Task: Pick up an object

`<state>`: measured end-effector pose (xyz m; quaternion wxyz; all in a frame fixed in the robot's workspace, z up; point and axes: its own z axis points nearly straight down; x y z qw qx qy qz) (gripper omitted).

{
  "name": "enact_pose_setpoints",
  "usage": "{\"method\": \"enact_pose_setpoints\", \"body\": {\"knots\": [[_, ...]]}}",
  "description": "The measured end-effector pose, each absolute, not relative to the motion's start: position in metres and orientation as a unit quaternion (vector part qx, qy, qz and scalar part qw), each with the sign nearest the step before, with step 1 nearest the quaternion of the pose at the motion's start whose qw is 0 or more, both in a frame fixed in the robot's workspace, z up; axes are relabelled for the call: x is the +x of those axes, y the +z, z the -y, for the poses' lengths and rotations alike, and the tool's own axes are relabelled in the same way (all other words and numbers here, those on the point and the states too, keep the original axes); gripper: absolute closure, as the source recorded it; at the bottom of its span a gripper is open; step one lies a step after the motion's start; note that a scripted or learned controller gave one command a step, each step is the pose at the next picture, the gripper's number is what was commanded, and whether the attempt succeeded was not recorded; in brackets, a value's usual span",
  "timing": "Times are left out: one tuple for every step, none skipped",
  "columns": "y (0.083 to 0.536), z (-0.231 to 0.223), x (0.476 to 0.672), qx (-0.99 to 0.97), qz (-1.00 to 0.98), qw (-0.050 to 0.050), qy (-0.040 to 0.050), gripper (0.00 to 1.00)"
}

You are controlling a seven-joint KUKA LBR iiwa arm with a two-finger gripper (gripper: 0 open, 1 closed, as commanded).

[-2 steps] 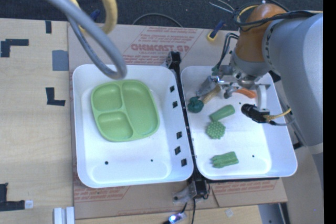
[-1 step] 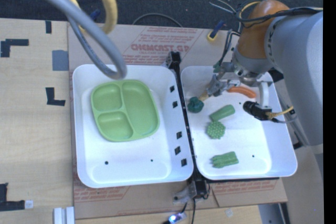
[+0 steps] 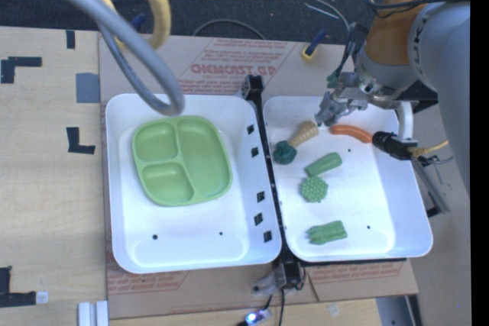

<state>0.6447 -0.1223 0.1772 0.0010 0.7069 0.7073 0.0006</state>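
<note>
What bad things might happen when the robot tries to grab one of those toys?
1. The end effector hangs between the cone and the orange sausage, so it may bump one while reaching for the other.
2. The cone touches the dark green ball; a nudge could roll both away.
3. The sausage lies near the bin's back wall, leaving little room to close around it.

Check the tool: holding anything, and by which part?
Nothing visibly held. The tool hangs over the right bin, near the orange piece and the cone-shaped toy; no grip shows.
</note>
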Motion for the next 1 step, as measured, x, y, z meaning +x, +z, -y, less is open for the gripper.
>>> {"method": "enact_pose_setpoints", "body": {"knots": [[0.2296, 0.1219, 0.6453, 0.707, -0.708, 0.001, 0.0007, 1.00]]}}
